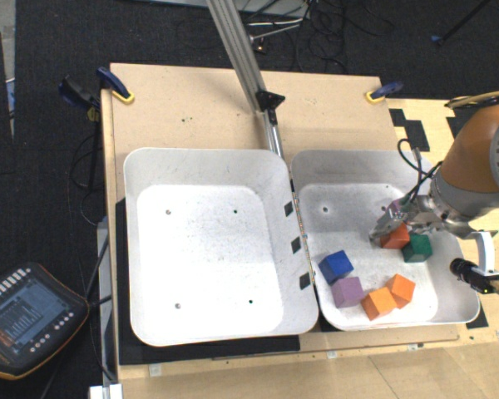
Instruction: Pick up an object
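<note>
Gripper [391, 225] was seen low in the right white bin [316, 181], at three o'clock, over a small orange-red block [394, 239]; finger state could not be told. A centred, vertical descent was judged advisable, clear of the dark green cube [417, 249].

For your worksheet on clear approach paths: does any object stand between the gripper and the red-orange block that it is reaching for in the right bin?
Nothing visible does. The gripper is already down at the red-orange block in the right bin. The green block sits close beside it on the right, while the blue block lies apart.
</note>
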You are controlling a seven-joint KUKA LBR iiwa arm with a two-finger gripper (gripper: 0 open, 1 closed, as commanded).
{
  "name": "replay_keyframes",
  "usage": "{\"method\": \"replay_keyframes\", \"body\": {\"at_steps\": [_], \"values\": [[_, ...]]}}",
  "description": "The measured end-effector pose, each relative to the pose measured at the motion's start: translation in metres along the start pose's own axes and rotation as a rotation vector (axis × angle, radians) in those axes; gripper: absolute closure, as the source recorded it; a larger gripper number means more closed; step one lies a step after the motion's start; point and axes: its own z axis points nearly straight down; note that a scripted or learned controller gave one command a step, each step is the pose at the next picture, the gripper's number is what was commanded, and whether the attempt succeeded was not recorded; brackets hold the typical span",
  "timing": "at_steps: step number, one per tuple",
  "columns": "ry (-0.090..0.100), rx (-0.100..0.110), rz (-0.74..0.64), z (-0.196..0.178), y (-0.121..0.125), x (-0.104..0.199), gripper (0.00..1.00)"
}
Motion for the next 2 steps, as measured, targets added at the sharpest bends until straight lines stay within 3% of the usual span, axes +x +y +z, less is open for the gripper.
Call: {"method": "replay_keyframes", "body": {"at_steps": [1,2], "values": [[0.0,-0.001,0.0,-0.01,0.0,0.0,1.0],[-0.001,-0.005,-0.003,-0.064,-0.005,0.008,1.0]]}}
